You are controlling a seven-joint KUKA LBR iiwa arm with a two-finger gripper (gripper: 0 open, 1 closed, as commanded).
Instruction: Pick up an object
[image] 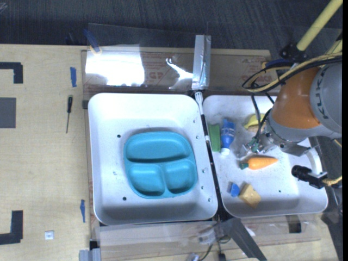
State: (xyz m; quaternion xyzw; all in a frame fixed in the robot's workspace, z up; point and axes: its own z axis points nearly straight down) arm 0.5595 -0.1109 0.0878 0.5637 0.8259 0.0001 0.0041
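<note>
The right bin (283, 197) holds several small objects. An orange carrot (262, 162) lies near its middle. A green piece (215, 136) and a blue bottle (227, 133) lie along the left wall. A yellow item (251, 122) is partly hidden behind the arm. A small blue block (234, 189) and a tan block (250, 195) sit near the front. My gripper (254, 145) hangs low over the bin, just above and left of the carrot, beneath the grey wrist and orange band.
The left bin (103, 118) contains a blue divided plate (160, 162). A metal divider (201, 64) stands behind the bins' shared wall. Cables loop at the back right, and a black fitting (307, 175) juts over the right bin's right rim.
</note>
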